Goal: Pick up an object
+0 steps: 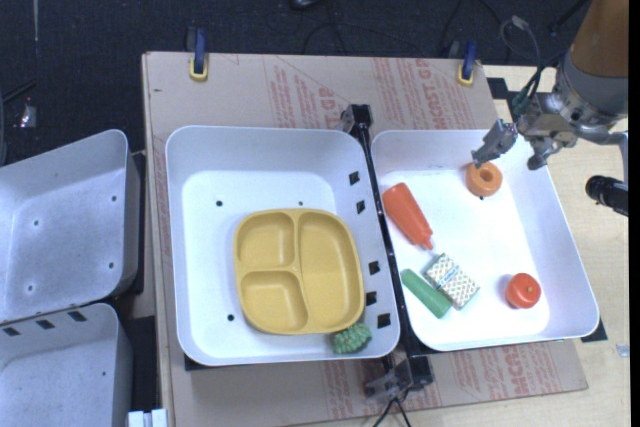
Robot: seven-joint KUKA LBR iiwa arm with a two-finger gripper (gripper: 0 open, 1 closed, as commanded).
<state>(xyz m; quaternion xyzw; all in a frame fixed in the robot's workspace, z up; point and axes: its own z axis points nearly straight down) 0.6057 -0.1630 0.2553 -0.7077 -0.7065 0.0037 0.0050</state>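
Yellow tray [298, 270] in left bin [200, 165], carrot [408, 213] in right bin [560, 245], hand [520, 147] seemingly spread, unladen.

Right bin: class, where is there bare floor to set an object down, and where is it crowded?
Bare floor lies between the orange carrot and the orange ring, and between the checkered block and red piece. Crowded: block beside green piece.

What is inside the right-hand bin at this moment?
The right bin holds an orange ring, an orange carrot-shaped piece, a green block, a patterned box and a red-orange round piece. The gripper hangs over its far edge, hiding a little of it.
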